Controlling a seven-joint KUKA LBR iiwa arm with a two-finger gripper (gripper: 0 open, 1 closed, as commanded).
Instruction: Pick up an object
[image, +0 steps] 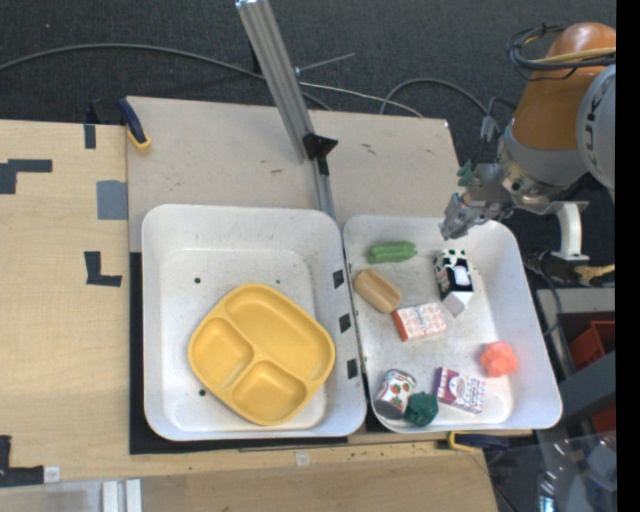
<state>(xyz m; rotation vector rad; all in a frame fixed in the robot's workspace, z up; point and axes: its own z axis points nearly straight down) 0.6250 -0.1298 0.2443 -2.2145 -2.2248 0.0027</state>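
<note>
1. White plastic walls frame the right bin (530, 330), where all the loose things lie; the left bin (160, 300) carries a yellow divided tray (262, 352)
2. Over the right bin's far right corner hangs the claw (462, 217), above and just beside a black-and-white carton (453, 277); nothing sits in its grip, and from this slant I cannot tell if it is released or clenched
3. That carton looks like the nearest candidate for the pick, since it lies almost under the claw and has some free room on its far side
4. To do the step well, the claw should drop straight down over the carton's middle and close across its narrow width, not its length
5. An orange-and-white box (420, 322) lies near the carton's lower left end, so a sloppy descent could nudge both
6. Other choices lie further off: a green pickle (391, 252) near the far wall, a brown bun (377, 291) beside the divider, a pink-orange ball (499, 359), a purple carton (461, 389), and a round can (396, 392) touching a green lump (422, 408)
7. My guess is the ball could roll away, so flat-sided things are safer
</note>
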